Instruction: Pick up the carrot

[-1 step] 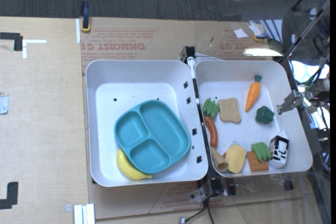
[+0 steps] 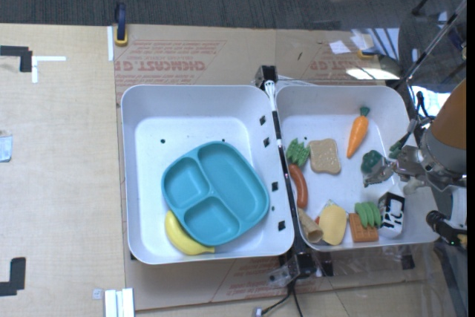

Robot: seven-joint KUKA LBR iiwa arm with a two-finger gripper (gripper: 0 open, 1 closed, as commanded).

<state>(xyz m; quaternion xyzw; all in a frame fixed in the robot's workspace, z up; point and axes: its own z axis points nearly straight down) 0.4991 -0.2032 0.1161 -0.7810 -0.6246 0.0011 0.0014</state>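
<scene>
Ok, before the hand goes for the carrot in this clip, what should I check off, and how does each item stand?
1. Carrot in the right bin, near its far wall: ok.
2. Carrot lies apart from the bread slice and broccoli: ok.
3. Nothing lies on the carrot: ok.
4. Hand over the carrot: not ok, it sits nearer the bin's right side, by the broccoli.
5. Hand open and free of other items: cannot tell.
6. Blue plate and banana are off in the left bin: ok.

Single fixed camera above bench (image 2: pixel 59 159), looking down at slant, framing both bins (image 2: pixel 141 108) whole.
</scene>
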